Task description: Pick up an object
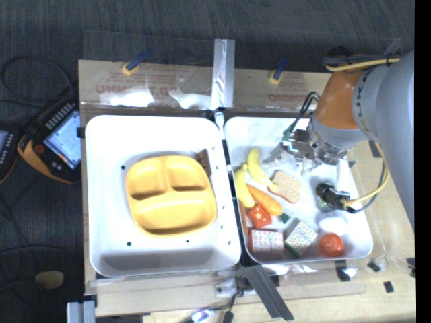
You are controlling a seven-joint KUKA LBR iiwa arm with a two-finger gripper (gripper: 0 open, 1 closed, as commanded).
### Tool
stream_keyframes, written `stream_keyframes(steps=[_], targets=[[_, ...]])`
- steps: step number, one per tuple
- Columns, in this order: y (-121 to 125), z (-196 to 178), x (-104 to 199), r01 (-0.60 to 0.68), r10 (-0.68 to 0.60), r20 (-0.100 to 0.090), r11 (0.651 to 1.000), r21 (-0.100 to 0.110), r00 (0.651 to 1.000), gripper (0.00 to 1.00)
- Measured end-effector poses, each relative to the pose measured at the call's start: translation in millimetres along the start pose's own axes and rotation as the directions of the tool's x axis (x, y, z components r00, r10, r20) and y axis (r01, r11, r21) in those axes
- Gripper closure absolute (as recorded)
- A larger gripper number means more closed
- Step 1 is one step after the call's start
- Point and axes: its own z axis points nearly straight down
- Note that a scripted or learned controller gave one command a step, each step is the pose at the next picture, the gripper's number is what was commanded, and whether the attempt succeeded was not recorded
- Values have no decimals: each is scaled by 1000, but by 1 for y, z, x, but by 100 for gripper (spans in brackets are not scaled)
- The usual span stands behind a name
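Dark carpet surrounds a wooden bench that carries two shallow white bins side by side. At nine o'clock from the bench, a handheld pendant with a lit screen lies on the floor among black cables.

Within the left bin, a yellow compartment tray sits near the middle, and a small brown piece lies at its two o'clock corner.

Inside the right bin, a cluster of toy foods gathers toward seven o'clock. A banana lies at a slant, with a cracker just beside it at three o'clock. An orange carrot sits at six o'clock from the banana, and a red strawberry-like piece touches the carrot's lower side. Along the bin's six o'clock edge rest a pink patterned block, a tilted green-and-white cube and a red tomato.

From three o'clock the grey arm with its orange band reaches in, and the gripper hangs over the bin's upper middle, at two o'clock from the cracker. Whether it is open or closed I cannot tell, and nothing can be seen held in it
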Motion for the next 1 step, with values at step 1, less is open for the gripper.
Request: stream_keyframes(steps=[1], targets=[[-45, 19, 27, 138, -138, 8, 990, -31, 990, 0]])
